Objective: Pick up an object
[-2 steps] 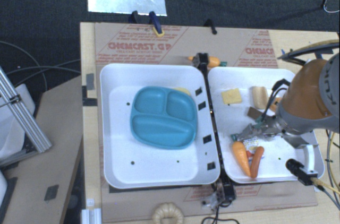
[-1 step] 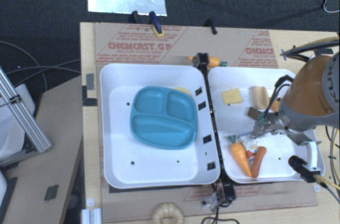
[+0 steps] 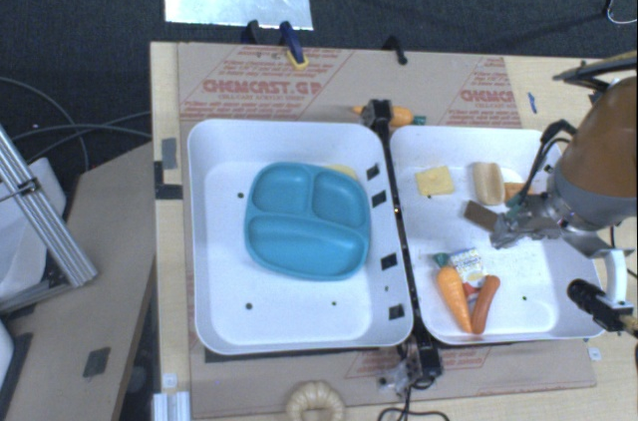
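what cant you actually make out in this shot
- Gripper in the camera view: too small and blurred to tell its state or whether it holds anything.
- Small wrapped item above the carrot: too small to identify.
- Yellow piece in the left bin: mostly hidden behind the blue divided plate.
- Arm: cut off by the right edge.

carrot (image 3: pixel 454 297), sausage (image 3: pixel 484 302) side by side, right bin (image 3: pixel 528 319)
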Controlling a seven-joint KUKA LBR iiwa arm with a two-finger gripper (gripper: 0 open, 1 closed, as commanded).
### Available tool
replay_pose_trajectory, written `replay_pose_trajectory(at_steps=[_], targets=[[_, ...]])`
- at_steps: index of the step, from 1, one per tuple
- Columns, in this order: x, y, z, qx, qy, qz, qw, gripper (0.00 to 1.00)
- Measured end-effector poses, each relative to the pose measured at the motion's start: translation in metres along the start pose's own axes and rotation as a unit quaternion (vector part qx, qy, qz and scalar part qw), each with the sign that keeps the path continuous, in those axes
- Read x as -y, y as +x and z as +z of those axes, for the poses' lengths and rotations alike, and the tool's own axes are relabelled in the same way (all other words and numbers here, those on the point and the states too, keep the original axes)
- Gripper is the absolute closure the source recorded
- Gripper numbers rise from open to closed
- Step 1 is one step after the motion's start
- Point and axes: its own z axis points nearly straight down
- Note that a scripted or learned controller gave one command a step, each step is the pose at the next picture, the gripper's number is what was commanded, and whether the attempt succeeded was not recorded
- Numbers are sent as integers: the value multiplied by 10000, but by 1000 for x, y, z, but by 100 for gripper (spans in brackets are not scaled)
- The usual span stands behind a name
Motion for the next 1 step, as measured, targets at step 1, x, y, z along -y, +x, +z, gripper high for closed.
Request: replay_pose_trajectory(at_steps=[1], targets=[[-10,-7,-55,1,0,-3,10000,100]])
